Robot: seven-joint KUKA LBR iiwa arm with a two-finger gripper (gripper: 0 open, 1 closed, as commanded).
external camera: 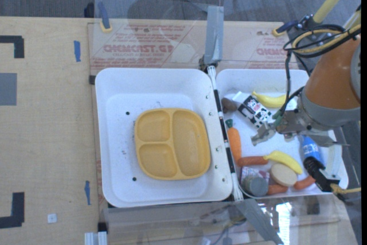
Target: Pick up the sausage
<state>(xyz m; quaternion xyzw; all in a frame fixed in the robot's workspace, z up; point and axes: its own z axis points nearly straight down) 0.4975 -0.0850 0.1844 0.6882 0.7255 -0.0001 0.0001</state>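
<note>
Lab: taped bench; white bins

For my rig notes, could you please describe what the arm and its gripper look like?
The arm is bulky and rounded, with a broad orange band above a grey wrist section. Black cables loop over it near the top, beside a blue fitting. The gripper is a small grey metal assembly at the wrist's end.

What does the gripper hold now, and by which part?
Nothing that I can see. The gripper hangs over the right bin, and the sausage lies below it.
</note>
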